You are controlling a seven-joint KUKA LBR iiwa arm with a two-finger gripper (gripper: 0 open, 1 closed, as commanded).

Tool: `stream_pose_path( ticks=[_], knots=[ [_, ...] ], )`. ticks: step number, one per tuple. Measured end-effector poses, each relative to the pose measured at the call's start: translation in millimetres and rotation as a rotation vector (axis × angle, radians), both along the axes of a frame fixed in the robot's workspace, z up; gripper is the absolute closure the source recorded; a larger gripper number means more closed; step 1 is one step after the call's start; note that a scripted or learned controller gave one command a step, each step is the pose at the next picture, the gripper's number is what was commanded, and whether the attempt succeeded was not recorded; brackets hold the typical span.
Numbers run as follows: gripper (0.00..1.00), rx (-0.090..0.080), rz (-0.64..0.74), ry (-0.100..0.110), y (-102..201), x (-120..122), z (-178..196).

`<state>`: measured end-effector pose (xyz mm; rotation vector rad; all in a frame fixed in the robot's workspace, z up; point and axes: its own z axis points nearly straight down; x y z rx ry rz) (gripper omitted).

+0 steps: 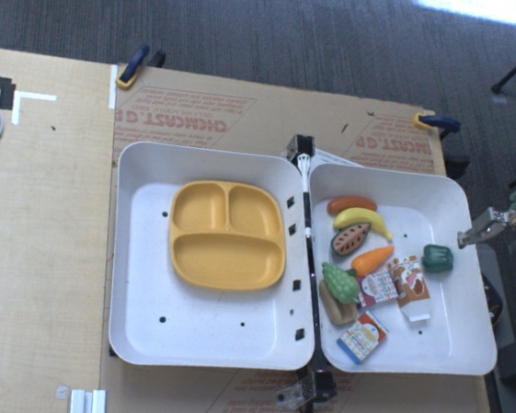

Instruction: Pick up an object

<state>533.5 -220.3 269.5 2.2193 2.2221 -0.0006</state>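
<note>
- The metal pincer (pixel 485 227) sits at the right rim of the right white bin (pixel 465 340); whether it is parted, I cannot tell.
- Just inside that rim lies a dark green toy pepper (pixel 437 258).
- Farther from the rim, a yellow toy banana (pixel 365 220).

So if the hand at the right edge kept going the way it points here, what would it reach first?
The hand points left over the right bin's rim. Straight on, the green pepper-like toy looks like the nearest thing, though it lies slightly below that line. The hand's height above the bin is unclear, so it might pass over.
</note>
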Motion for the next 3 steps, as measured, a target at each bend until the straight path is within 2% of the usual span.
stream_pose_path(
  ticks=[1,2,3],
  knots=[
    [0.0,0.0,0.186,-0.003,48.5,-17.2,-174.7],
    [1.0,-0.002,0.183,-0.008,47.7,-15.3,-164.1],
    [1.0,0.0,0.078,-0.001,101.7,-8.0,-61.9]
  ],
)
